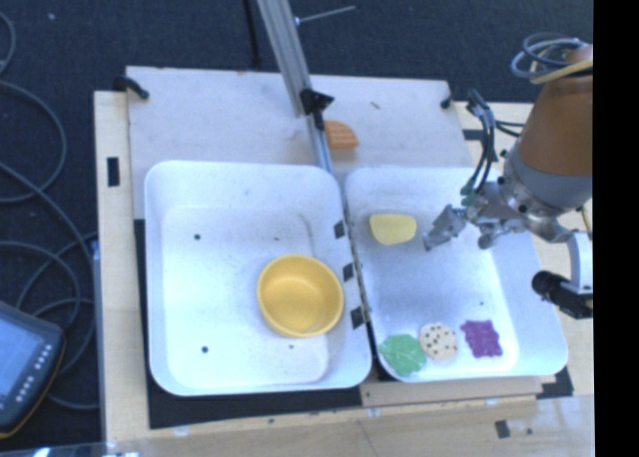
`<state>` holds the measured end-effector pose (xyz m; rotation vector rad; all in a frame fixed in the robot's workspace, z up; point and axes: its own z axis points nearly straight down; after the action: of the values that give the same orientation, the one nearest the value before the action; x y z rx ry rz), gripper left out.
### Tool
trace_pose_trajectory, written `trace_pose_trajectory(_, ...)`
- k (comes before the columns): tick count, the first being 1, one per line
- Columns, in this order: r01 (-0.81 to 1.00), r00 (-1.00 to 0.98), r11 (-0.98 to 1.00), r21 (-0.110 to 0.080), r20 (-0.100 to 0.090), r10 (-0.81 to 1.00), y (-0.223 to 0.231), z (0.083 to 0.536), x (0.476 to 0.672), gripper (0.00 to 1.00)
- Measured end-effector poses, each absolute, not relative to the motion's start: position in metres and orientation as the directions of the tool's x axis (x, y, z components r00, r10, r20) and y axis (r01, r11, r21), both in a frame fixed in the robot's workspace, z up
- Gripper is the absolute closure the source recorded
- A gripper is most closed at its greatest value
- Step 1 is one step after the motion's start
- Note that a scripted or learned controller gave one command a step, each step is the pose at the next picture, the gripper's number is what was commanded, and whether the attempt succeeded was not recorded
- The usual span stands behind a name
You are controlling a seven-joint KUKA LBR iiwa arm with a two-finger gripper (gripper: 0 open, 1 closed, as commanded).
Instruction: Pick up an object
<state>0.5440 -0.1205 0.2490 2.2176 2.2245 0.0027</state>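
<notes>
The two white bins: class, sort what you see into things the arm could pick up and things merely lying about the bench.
Could be picked up:
yellow piece
yellow bowl
green piece
spotted cookie
purple piece

Lying about:
orange item behind the bins
metal pole
cables on the floor
tablet

Robotics lab. Evidence: plywood bench (115, 245) on dark carpet, two white bins (170, 196) set side by side, aluminium mast (280, 26) clamped behind them, loose cables (30, 146) on the floor, teach pendant (20, 360) at left.
</notes>
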Motion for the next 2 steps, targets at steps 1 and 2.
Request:
trace_pose_trajectory(1, 1.000, -0.001, 0.001, 0.002, 0.001, 1.000, -0.121, 0.249, 0.544, 0.00)
trace_pose_trajectory(2, 1.000, 0.001, -0.001, -0.005, -0.002, 1.000, -0.121, 0.186, 0.545, 0.00)
